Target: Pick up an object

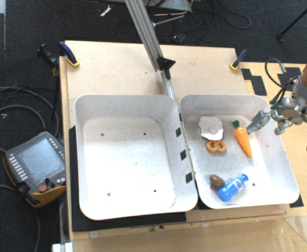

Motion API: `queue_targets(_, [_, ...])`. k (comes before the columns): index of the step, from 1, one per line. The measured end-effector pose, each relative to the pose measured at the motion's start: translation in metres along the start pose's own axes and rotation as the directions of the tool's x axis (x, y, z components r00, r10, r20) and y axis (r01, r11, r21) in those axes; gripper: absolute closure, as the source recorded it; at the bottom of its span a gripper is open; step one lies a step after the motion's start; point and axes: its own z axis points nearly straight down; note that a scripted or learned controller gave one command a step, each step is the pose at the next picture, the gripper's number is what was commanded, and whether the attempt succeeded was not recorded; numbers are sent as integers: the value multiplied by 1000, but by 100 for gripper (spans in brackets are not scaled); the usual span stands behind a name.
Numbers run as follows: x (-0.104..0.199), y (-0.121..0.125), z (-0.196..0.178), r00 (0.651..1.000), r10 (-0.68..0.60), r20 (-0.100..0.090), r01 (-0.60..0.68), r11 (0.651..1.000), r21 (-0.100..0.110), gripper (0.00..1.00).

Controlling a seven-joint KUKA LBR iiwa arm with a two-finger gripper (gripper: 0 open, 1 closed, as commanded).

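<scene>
The right bin (pixel 279 167) holds several small objects. An orange carrot (pixel 243 141) with a green tip lies near the bin's right wall. A white lumpy piece (pixel 211 127) lies left of it, touching a brown pretzel (pixel 216 147) just below. Near the front lie a dark brown lump (pixel 216 181) and a blue bottle (pixel 232 187) side by side. My gripper (pixel 268 124) hangs over the bin's upper right edge, just right of and above the carrot's green end. Its fingers (pixel 258 121) are open, with nothing between them.
The left bin (pixel 90 156) sits beside the right one, sharing a middle wall with black tabs. A slanted metal rail (pixel 145 28) runs from the back to the bins' junction. Yellow-tipped clamps (pixel 69 56) mark the bench's back corners. A teach pendant (pixel 35 164) lies on the floor at left.
</scene>
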Motion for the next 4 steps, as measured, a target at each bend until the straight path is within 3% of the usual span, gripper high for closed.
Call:
queue_targets(1, [0,1,-2,1000,-1,1,1,1000,-4,0])
queue_targets(2, [6,0,61,1000,1,0,-1,1000,2,0])
queue_targets(4, [4,-9,147,1000,2,2,-2,1000,-5,0])
